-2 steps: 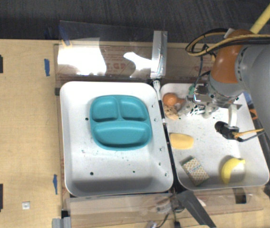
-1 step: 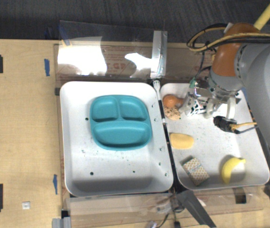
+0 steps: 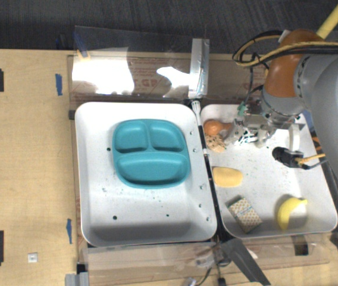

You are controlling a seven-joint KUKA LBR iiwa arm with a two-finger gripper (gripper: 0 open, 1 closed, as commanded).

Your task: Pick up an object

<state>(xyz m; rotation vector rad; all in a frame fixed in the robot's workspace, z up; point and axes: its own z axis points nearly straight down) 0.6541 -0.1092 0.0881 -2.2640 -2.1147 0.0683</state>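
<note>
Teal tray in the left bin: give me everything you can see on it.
The teal tray is a rounded-rectangle divided plate, smooth and matte like moulded plastic. It has three compartments: two smaller ones along the far side and one wide one along the near side, split by raised ridges. It lies flat, right way up, roughly central in the left bin, slightly toward the far side. It rests on the bin floor, apart from the walls. Its compartments hold nothing, and dark specks dot the bin floor around it.

A teal divided plastic plate (image 3: 151, 152) sits in a speckled white shallow bin (image 3: 97, 207); at three o'clock lie a pale-yellow lump (image 3: 227, 176), a bright yellow lemon-like fruit (image 3: 290, 211) and a checkered square packet (image 3: 244, 214).
</note>
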